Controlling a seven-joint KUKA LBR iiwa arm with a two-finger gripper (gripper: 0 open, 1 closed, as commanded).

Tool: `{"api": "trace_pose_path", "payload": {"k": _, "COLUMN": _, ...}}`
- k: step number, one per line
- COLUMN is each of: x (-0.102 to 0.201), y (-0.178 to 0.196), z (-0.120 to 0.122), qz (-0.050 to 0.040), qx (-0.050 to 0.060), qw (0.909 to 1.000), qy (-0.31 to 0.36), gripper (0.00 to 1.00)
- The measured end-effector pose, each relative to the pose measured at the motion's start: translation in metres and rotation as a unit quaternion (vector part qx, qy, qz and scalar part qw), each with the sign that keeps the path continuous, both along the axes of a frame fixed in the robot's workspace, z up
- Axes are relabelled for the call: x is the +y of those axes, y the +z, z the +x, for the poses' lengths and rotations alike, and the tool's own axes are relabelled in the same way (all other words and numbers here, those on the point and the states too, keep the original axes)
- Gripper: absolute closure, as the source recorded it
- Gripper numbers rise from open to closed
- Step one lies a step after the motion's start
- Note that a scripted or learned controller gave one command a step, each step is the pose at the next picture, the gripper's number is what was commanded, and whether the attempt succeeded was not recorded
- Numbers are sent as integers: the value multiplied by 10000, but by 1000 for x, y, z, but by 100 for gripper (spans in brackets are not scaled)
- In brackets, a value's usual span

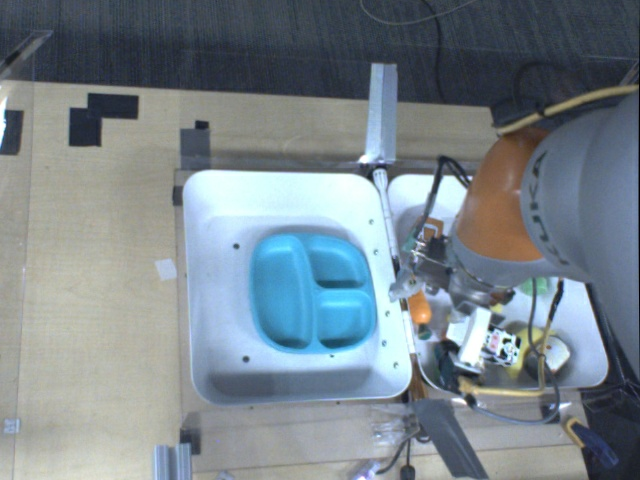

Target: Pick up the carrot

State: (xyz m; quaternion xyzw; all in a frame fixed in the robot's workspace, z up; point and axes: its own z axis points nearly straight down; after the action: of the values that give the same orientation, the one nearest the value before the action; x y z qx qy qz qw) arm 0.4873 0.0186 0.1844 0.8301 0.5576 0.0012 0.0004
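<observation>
— Grey arm (pixel 570 178) first, since it rides closest to the lens: it reaches in from the right and hangs over the right-hand bin (pixel 592 363), its orange band (pixel 500 213) sitting just above the wrist.

— And the carrot?

— A small orange piece, which I take for the carrot (pixel 421 310), lies in the right bin hard against the wall it shares with the left bin (pixel 200 268). It sits directly under the wrist hardware.

— Has the gripper got it?

— That I cannot tell. The gripper (pixel 432 286) hangs right over the carrot, but the wrist and its cables hide the fingers, so whether they stand apart or are closed on anything is not visible. Nothing shows the carrot lifted; it looks to be resting on the bin floor.

— So how far along is the job?

— My judgement: the approach is done, the grasp is unconfirmed, and the lift is all still to come.

— Anything else about?

— A blue divided tray (pixel 312 290) lies in the left bin, well apart from the carrot. Other small items (pixel 500 346) are crowded beside the carrot in the right bin, too cluttered to name.
</observation>
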Motion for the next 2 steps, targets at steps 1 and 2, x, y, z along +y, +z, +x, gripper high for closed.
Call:
{"api": "trace_pose_path", "payload": {"k": 1, "x": 0, "y": 10, "z": 1, "qz": 3, "qx": -10, "qw": 10000, "qy": 22, "gripper": 100}}
{"api": "trace_pose_path", "payload": {"k": 2, "x": 47, "y": 29, "z": 0, "qz": -2, "qx": 5, "qw": 9987, "qy": -502, "gripper": 100}}
